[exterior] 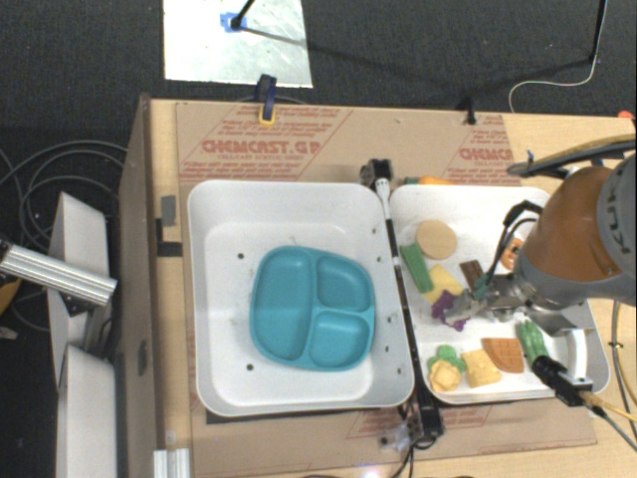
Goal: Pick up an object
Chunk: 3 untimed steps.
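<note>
The right bin (498,199) holds several toy foods: a round tan cookie (436,239), a green stick (413,264), a yellow piece (446,283), a purple piece (449,311), a small brown block (471,270), a brown cracker (504,355), a yellow chunk (483,369) and a yellow-green piece (444,369). My gripper (482,298) is low in the middle of this bin, just right of the purple piece and below the brown block. The orange-banded wrist (572,237) rises behind it and hides part of the bin's right side.
The left bin (229,217) holds a teal divided plate (312,308). A green item (530,341) lies under the wrist near the right bin's lower right corner. A metal divider (395,267) separates the bins. Cables run along the right rim.
</note>
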### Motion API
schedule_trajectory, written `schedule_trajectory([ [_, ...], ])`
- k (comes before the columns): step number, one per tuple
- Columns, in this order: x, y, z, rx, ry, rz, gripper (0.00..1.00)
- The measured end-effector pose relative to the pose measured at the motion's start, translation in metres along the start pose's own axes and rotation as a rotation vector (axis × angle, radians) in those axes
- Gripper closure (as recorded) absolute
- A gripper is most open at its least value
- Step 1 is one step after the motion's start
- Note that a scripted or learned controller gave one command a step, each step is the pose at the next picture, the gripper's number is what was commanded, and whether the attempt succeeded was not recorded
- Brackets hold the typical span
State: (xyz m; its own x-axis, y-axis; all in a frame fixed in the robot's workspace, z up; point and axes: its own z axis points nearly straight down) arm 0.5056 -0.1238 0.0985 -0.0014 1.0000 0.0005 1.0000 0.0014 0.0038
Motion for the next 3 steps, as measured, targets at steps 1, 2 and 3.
schedule_trajectory([
  [1, -0.086, 0.091, 0.0, -0.009, -0.008, 0.0, 0.0],
  [2, -0.082, 0.144, 0.011, -0.004, -0.003, -0.005, 0.0],
  [3, -0.037, 0.112, -0.036, 0.001, 0.0, -0.005, 0.0],
])
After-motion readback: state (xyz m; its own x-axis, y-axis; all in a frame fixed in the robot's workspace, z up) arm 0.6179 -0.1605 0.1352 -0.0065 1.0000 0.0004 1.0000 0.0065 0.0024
